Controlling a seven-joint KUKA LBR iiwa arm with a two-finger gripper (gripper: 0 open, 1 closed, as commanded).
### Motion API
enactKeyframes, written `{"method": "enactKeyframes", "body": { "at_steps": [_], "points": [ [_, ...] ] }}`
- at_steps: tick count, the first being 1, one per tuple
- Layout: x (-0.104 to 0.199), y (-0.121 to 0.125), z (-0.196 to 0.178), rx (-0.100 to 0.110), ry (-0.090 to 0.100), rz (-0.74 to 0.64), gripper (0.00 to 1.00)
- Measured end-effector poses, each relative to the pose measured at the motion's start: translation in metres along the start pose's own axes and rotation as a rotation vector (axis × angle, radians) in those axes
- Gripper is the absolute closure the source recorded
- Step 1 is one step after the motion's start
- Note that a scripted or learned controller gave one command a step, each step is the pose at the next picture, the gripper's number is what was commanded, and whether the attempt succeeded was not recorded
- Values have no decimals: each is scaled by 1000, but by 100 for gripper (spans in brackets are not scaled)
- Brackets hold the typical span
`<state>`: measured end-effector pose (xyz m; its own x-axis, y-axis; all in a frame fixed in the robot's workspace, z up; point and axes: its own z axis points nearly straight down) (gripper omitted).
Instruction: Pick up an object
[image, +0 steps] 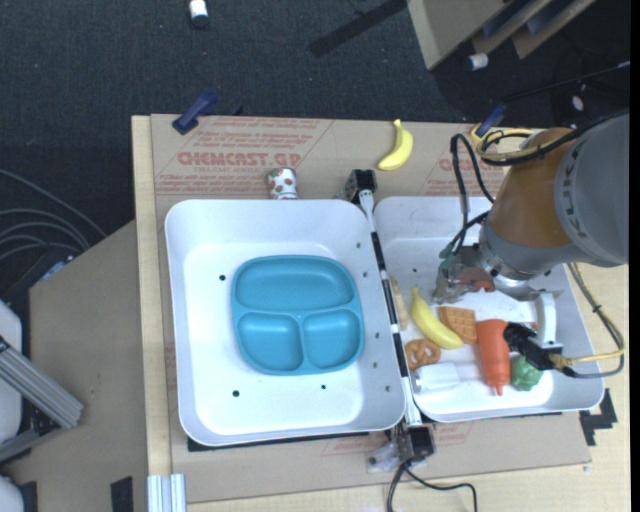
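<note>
Dark carpet surrounds the counter (250, 150), a brown board carrying two shallow white bins side by side.

Candidate objects sit in the right bin (420, 215), bunched toward the counter's front edge: a yellow banana (436, 325) near the dividing rim, an orange waffle-like piece (461, 322) touching it, an orange carrot (492, 355) beside that, a green piece (525, 373) at the carrot's far side, and a pretzel (422, 352) toward the divider with a pale white item (448, 376) just beside it.

Tool (458, 279) hangs low over the right bin, just behind the banana and the waffle-like piece. Fingers not resolvable under the wrist; cannot tell whether wide or narrow. Nothing visibly between them.

Step, as judged: approach/descent onto the cluster; grasp not confirmed. Next move calls for settling on one item, likely the banana or the waffle-like piece, and closing squarely on it without nudging the neighbours.

Room: items touch one another, so little finger clearance. Back half of the right bin is open. Left bin (190, 300) holds a blue divided tray (297, 312). Outside the bins, near the counter's back edge: a second banana (397, 148) and a small patterned cup (283, 182).
</note>
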<state>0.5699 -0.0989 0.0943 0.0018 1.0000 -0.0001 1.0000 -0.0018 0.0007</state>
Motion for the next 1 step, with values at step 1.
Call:
{"method": "enactKeyframes", "body": {
  "at_steps": [1],
  "points": [
    [0,0,0,0,0,0,0]
  ]
}}
